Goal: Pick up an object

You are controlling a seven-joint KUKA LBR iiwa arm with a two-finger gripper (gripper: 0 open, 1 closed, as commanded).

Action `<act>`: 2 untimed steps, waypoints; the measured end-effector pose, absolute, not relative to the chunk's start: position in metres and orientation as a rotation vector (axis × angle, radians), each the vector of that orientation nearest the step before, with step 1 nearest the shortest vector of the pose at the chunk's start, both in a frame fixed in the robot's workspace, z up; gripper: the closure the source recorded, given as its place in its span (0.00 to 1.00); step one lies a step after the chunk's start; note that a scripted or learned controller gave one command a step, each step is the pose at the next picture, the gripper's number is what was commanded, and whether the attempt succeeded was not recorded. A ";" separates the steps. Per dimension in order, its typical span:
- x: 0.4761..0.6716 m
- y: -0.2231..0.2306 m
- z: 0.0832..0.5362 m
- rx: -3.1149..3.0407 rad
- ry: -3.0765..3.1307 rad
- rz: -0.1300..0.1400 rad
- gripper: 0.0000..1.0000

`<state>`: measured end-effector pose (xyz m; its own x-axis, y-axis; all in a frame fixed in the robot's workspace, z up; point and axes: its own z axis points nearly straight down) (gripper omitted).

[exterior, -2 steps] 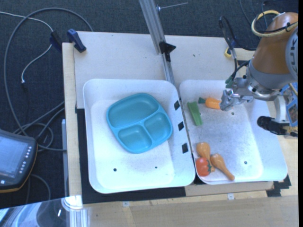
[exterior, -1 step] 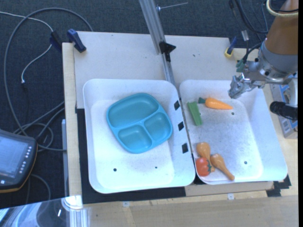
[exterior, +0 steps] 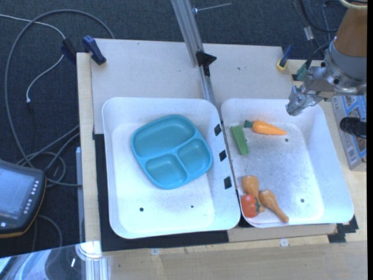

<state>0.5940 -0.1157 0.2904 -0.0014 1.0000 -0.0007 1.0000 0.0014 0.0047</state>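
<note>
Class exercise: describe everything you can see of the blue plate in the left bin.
The blue plate is a light blue, smooth, plastic-looking dish with rounded corners and a raised rim. Low ridges split it into three compartments: one large along the upper left, two smaller at the lower right. It holds nothing. It lies flat, right side up, turned at a slant to the bin's edges, near the middle of the left bin. It rests on the bin floor and touches nothing else.
</note>
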 end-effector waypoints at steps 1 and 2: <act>0.585 -0.066 0.275 2.219 2.231 -0.001 1.00; 0.563 -0.024 0.260 2.220 2.231 -0.002 1.00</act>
<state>0.5627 -0.0237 0.2602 -0.0050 1.0000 0.0026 1.0000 0.0050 -0.0048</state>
